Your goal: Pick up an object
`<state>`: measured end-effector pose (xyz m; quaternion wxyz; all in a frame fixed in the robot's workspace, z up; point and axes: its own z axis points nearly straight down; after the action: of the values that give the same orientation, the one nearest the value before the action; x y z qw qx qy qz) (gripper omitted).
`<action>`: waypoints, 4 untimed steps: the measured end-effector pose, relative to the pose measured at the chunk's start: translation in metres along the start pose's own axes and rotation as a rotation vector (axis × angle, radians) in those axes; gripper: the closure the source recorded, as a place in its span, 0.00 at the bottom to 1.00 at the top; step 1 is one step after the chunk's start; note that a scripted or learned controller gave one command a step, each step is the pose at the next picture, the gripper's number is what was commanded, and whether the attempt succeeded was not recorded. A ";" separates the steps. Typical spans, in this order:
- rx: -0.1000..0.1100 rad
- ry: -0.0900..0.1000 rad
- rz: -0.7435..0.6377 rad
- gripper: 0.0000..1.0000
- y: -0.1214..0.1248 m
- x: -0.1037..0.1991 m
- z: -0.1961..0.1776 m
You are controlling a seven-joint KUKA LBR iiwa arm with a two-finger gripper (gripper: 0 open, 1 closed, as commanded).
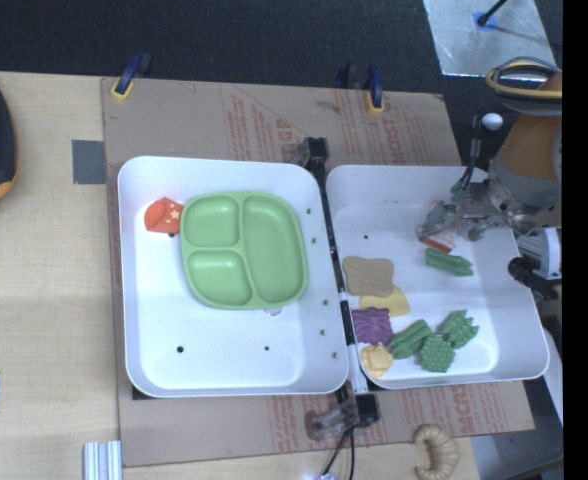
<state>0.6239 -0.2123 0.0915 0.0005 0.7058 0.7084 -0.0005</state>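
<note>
Two bins (224, 373) sit on the desk; my jaws (452, 222) hover low in the right one, whether spread I cannot tell, a green pod (448, 262) just below them, open floor around.

The grey arm (522, 163) reaches in from the right, its end effector (452, 225) pointing down-left, low.

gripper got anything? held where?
Cannot be told. The gripper sits low in the right bin, over a small red piece, next to the green pod. No thing shows clearly between its fingers.
</note>
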 end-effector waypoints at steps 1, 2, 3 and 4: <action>0.007 0.002 -0.003 0.00 -0.026 0.036 0.000; -0.003 -0.001 0.001 0.00 -0.001 0.003 -0.039; 0.009 0.003 0.001 0.00 -0.042 0.027 -0.012; -0.002 0.000 -0.002 0.00 0.003 0.000 -0.001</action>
<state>0.6272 -0.2122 0.0922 0.0014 0.7050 0.7092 0.0001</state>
